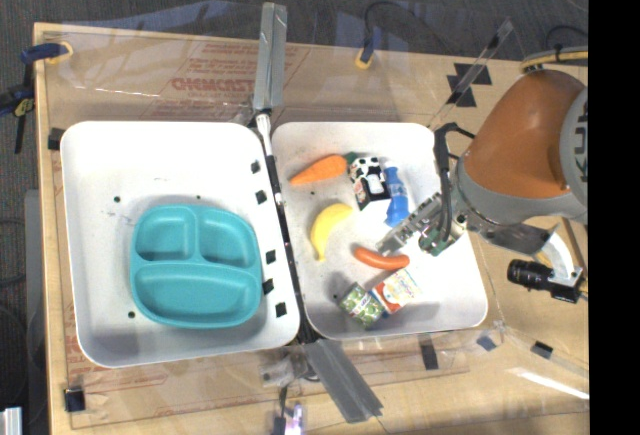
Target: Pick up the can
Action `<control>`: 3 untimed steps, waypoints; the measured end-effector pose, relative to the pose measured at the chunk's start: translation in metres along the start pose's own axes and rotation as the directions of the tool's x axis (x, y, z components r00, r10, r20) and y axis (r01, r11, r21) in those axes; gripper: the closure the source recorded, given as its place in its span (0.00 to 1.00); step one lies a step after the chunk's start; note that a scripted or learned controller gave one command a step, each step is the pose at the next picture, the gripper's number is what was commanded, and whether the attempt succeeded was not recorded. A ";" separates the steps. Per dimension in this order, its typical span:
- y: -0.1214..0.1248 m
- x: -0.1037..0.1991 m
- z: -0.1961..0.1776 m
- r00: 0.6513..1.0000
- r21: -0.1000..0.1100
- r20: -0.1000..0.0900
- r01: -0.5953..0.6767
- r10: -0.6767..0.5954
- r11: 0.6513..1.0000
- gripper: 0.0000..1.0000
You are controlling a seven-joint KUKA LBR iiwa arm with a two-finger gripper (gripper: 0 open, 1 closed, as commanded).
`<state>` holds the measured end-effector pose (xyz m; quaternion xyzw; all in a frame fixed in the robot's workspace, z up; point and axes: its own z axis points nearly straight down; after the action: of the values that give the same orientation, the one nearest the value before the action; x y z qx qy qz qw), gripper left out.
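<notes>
The can (378, 299) lies on its side near the front edge of the right bin (455, 298), with a green, red and white label. My gripper (420, 228) hangs over the right side of that bin, up and to the right of the can and apart from it. It is just above the right end of a red pepper (380, 258). The grey arm with its orange band (515, 148) reaches in from the right.
The right bin also holds a carrot (320, 170), a black and white toy (368, 178), a blue bottle (396, 197) and a banana (328, 226). A teal divided plate (195, 266) sits in the left bin (90, 163).
</notes>
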<state>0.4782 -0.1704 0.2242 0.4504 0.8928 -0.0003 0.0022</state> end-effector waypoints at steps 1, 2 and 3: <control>-0.017 -0.021 0.130 0.904 0.000 -0.004 0.427 -0.427 0.904 0.00; -0.001 -0.001 0.075 0.614 -0.002 0.001 0.789 -0.789 0.614 0.00; -0.020 -0.027 0.063 0.275 -0.002 0.001 0.961 -0.961 0.275 0.00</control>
<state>0.4781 -0.2038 0.1610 -0.1780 0.9840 -0.0006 0.0018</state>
